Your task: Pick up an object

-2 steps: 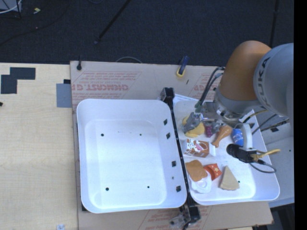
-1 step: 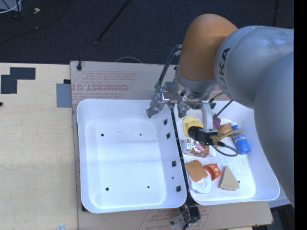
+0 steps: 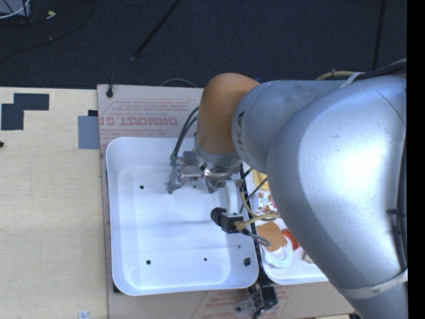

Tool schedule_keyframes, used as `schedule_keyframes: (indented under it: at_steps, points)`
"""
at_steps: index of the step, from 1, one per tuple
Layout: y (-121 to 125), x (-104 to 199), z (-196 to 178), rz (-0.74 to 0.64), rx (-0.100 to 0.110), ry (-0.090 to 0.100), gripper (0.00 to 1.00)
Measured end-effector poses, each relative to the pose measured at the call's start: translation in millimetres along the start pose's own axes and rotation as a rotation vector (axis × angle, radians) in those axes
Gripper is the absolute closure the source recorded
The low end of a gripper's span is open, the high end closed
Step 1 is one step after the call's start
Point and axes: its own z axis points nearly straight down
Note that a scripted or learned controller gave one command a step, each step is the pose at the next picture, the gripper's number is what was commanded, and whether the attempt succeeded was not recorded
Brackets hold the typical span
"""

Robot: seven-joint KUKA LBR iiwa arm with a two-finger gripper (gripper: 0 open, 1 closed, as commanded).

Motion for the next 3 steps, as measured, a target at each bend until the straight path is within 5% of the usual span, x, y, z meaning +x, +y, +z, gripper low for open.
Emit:
schedule_keyframes:
  at_steps: [1, 2, 3]
  points:
    - [-41, 74, 13, 0.003, -0.003, -0.001, 0.00]
    - [-40, 72, 3, 0.007, -0.001, -0.001, 1.00]
    - [-78, 45, -65, 0.007, -0.005, -0.001, 1.00]
